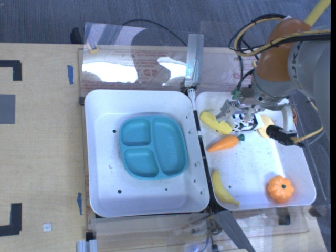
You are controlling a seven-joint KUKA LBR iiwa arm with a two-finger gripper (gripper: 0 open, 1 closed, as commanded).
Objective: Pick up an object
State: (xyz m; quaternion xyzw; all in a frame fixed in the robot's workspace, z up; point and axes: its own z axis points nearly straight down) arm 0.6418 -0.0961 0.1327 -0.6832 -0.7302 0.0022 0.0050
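Reaching arm: the grey arm (310, 62) with its orange band (278, 51) came in from the right and bent down over the far part of the right bin (299, 167).
Claw: the claw (242, 117) hung low at the far end of the right bin, among the toys there; whether it was apart or together could not be told, and nothing was seen between its tips.
Corn: a yellow corn cob (215, 122) lay just left of the claw, close to the bin's left wall.
Carrot: an orange carrot (224, 143) with a green tip lay just beside the corn, on the near side, slanted.
Yellow piece: a small yellow item (265, 126) lay right of the claw, partly hidden by the arm's cables.
Banana: a banana (223, 189) lay along the near left wall of the right bin, well apart from the claw.
Pumpkin: a small orange pumpkin (280, 188) sat in the near right corner of that bin.
Left bin: the left bin (105, 193) held a blue divided plate (153, 146) near its middle.
Counter: the pale wooden counter (37, 140) carried both bins side by side.
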